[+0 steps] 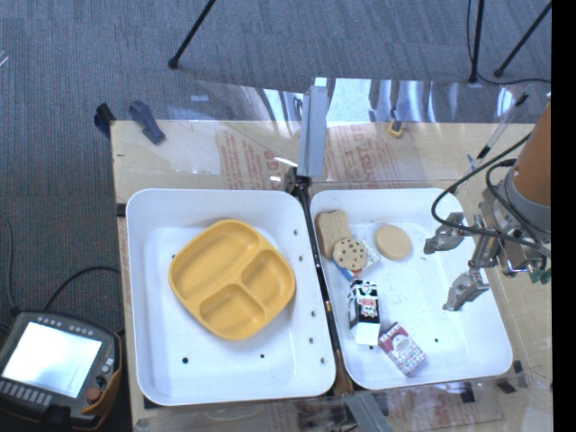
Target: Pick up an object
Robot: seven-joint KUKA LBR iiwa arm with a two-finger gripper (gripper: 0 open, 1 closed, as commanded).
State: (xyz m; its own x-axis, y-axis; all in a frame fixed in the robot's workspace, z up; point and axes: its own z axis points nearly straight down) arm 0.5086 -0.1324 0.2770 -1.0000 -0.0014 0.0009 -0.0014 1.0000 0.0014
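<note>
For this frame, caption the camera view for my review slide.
Open gripper above right bin; yellow plate in left bin.

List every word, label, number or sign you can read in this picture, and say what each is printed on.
None can be quoted.
Red print on the clear plastic sheet behind the bins: blurred.
Small black-and-white cow-pattern carton: markings too small.
Small red-and-white printed box: print too small.
Grey handheld pendant's lit screen: washed out.
</note>
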